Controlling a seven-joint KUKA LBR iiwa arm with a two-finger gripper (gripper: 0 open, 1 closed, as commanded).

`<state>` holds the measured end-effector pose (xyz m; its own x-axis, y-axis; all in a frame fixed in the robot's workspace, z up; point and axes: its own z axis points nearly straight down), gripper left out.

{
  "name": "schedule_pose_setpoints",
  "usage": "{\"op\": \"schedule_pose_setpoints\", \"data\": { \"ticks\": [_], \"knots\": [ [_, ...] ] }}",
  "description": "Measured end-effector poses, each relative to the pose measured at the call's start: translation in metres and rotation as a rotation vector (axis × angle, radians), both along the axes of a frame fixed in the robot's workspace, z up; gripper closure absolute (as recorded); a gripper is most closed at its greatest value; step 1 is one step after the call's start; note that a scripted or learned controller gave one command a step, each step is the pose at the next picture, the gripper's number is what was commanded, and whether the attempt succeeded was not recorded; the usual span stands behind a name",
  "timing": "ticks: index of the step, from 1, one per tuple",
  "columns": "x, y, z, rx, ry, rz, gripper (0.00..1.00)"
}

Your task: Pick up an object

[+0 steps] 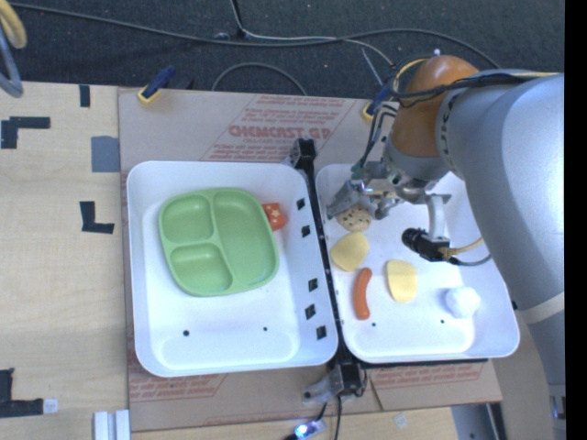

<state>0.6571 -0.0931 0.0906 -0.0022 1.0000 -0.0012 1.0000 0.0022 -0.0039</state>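
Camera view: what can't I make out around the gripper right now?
- Gripper: whether its fingers grip the cracker, too small and cluttered, camera view.
- Cracker: its upper edge, covered by the gripper.
- Small orange item: its left part hidden behind the green plate; identity unclear.

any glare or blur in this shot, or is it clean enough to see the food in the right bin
Camera view: bright glare whitens the right bin floor, so the white object nearly blends in; the sausage and yellow pieces stay sharp; the arm's grey shell looks soft, close to the lens.
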Motion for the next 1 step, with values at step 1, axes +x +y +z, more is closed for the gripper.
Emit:
{"op": "schedule_pose_setpoints", "data": {
  "ticks": [1],
  "knots": [
    [0.0009,0.0005,0.0126,0.0,-0.003,0.001,1.0]
  ]
}}
